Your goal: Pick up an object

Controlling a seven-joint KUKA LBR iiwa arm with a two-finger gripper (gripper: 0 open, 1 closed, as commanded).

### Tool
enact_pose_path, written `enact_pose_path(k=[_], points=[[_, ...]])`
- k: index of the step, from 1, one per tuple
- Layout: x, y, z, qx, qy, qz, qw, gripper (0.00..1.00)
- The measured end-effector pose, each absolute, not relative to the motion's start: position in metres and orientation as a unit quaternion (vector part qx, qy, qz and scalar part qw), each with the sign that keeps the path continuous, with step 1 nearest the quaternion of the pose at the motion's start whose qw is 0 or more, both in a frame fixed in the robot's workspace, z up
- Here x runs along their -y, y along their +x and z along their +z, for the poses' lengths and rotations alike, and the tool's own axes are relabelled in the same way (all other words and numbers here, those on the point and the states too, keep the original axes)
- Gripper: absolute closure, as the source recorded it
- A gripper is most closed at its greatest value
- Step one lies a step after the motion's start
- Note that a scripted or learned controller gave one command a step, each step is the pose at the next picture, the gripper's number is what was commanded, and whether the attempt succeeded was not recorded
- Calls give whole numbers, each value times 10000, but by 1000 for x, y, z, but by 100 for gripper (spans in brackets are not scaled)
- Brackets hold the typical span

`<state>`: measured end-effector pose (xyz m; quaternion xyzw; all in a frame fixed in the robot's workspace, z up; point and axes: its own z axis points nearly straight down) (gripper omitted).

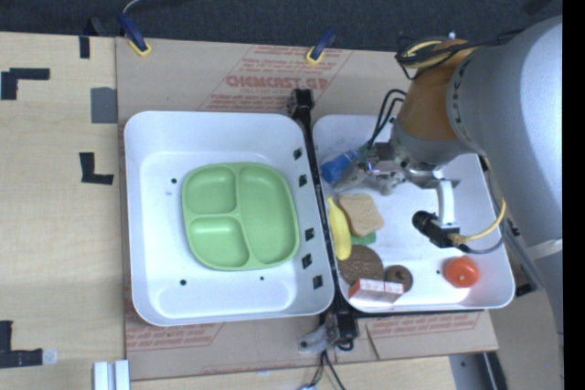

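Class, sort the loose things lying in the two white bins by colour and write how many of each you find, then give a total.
Green: 1, the divided plate
Blue: 1, a small item
Yellow: 1, the banana
Tan: 1, the bread slice
Brown: 2, a round cookie and a small ring
Red and white: 1, a packet
Orange: 1, a small fruit
Total: 8

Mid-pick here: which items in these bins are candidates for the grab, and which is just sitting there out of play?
In play, right bin:
- gripper
- bread slice
- banana
- blue item
- brown round food
- donut
- red-and-white packet
- orange-red fruit

Lying about:
- green divided plate in the left bin
- clamps on the cardboard
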<state>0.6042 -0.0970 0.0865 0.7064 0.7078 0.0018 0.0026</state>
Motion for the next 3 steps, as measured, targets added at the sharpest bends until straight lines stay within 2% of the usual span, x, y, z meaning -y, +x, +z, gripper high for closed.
enact_pose_path(k=[1, 2, 3], points=[[104, 542, 87, -7069, 7073, 10, 24, 0], [101, 504, 87, -7063, 7079, 14, 62, 0], [158, 523, 259, -7071, 7071, -3, 12, 0]])
